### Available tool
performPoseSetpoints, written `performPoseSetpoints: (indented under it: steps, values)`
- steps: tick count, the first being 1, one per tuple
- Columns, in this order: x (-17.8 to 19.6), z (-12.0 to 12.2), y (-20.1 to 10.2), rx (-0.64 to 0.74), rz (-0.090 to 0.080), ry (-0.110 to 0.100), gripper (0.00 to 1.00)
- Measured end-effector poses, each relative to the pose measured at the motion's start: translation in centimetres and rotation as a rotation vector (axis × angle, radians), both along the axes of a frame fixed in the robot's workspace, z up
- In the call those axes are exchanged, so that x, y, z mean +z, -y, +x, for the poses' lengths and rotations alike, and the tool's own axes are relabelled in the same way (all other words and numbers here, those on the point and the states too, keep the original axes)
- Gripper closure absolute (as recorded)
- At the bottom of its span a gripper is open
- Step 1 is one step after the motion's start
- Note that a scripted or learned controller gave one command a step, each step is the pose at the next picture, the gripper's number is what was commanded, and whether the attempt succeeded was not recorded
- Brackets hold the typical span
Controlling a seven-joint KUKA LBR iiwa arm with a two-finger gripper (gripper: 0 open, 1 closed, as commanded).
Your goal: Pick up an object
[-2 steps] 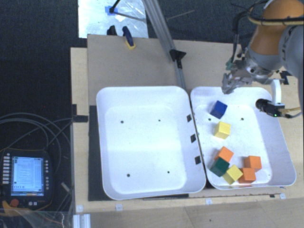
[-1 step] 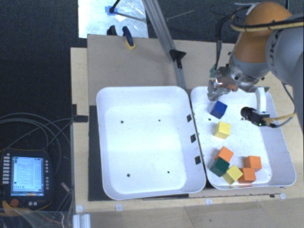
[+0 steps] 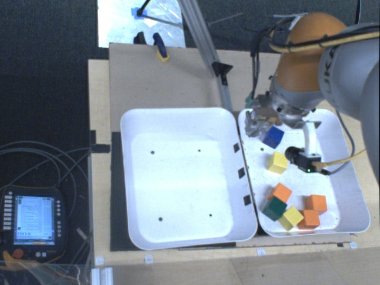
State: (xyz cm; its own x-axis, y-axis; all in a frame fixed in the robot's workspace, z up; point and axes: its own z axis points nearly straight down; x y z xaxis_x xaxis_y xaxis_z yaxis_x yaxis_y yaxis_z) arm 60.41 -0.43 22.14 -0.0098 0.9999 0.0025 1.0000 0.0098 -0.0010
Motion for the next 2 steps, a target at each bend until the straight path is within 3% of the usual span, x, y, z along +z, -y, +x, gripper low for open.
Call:
performPoseSetpoints:
  steps: [2]
  values:
    - [0.3,-3.4,-9.3,0.001,0.0,-0.001,1.0]
